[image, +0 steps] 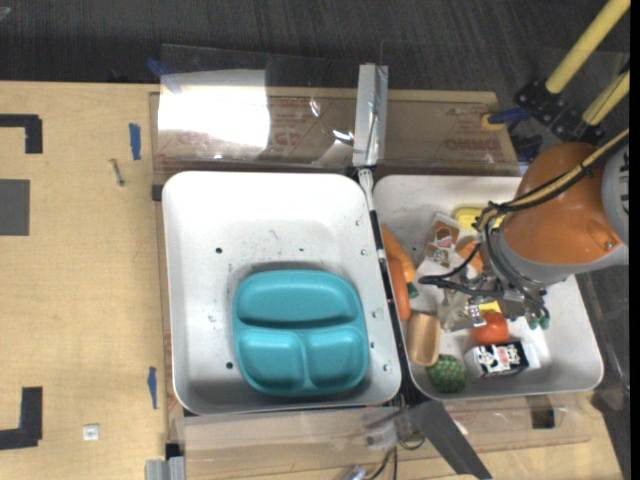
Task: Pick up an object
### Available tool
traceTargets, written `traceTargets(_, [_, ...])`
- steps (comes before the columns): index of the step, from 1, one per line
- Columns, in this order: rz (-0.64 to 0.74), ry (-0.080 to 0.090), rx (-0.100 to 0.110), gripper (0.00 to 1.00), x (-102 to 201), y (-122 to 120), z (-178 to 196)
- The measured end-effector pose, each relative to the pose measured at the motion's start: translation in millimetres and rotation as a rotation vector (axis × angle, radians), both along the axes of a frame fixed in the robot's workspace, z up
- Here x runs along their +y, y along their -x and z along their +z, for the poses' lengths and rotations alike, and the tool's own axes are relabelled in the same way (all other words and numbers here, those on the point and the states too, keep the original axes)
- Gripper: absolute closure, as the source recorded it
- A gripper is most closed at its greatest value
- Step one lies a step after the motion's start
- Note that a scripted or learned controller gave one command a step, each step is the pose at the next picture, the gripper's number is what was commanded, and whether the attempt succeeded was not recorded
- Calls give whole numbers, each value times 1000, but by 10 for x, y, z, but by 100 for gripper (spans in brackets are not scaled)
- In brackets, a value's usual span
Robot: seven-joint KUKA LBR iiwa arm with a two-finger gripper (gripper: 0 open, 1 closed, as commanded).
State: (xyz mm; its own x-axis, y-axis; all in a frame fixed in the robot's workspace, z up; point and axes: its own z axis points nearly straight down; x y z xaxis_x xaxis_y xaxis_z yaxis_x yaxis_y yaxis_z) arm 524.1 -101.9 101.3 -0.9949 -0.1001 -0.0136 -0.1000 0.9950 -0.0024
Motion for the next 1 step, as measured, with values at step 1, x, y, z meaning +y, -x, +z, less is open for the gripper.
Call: traceTargets(1, [0,0,1,0,4,3,-7])
